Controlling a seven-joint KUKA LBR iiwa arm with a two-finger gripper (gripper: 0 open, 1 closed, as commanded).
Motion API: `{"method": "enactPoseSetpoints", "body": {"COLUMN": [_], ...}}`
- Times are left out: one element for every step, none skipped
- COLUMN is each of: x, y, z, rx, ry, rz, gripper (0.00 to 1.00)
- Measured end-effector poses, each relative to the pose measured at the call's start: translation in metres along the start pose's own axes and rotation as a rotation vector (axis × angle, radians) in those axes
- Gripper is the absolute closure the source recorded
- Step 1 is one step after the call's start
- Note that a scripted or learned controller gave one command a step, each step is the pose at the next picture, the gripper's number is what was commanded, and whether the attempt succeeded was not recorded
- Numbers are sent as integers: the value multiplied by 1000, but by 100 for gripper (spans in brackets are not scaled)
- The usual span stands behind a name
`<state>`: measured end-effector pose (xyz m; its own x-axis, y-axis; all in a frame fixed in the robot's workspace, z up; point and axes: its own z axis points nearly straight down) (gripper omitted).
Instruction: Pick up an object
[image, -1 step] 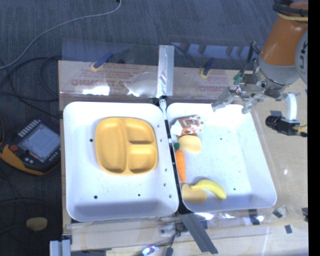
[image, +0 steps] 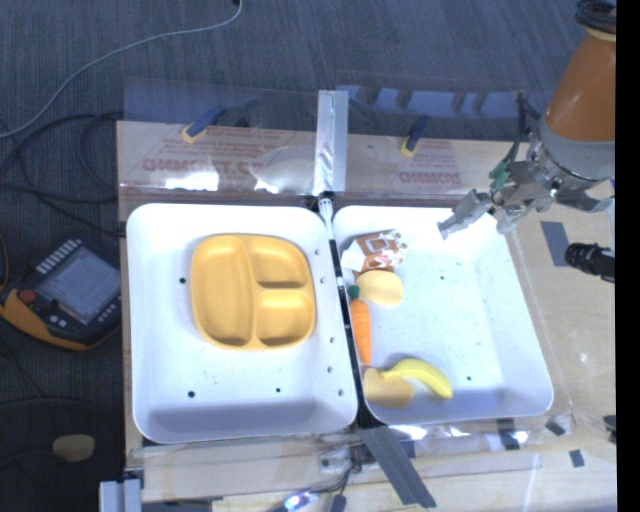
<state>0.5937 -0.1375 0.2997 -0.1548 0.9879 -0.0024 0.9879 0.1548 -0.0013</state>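
White bins: we see two shallow bins side by side on the bench, the left bin (image: 160, 400) and the right bin (image: 500, 330), touching along a central divider
Left bin contents: we find a yellow compartment tray (image: 253, 290) lying flat near the middle, with one long section on its left and two smaller sections on its right
Right bin contents: we note every loose object gathered along the left wall of this bin, next to the divider
Packaged item: we see a small brown and white object (image: 381, 247) at the top of the group; we cannot identify it further
Round fruit: we see a pale yellow fruit (image: 380, 288) just below the packaged item and touching it
Carrot: we see an orange carrot (image: 361, 328) lying lengthwise along the divider, below the round fruit
Banana: we see a yellow banana (image: 422, 376) near the bin's front edge, curving to the right
Yellow lump: we see a dull yellow piece (image: 385, 388) touching the banana's left end
Arm: we see the grey arm with its orange band at the upper right
Gripper: we place the gripper (image: 462, 219) above the far right corner of the right bin, well apart from the objects
Jaw state: we cannot tell how far the jaws stand apart; nothing is visibly held
Bench surroundings: we see an orange-edged pendant (image: 60, 295) on the floor to the left
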Motion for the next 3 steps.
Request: {"method": "enactPoseSetpoints", "body": {"x": [32,95,27], "y": [-14,-8,-3], "z": [-107,-135,-62], "rx": [-2,-1,2], "ry": [0,2,1], "rz": [119,169,391], "gripper": [0,0,0]}}
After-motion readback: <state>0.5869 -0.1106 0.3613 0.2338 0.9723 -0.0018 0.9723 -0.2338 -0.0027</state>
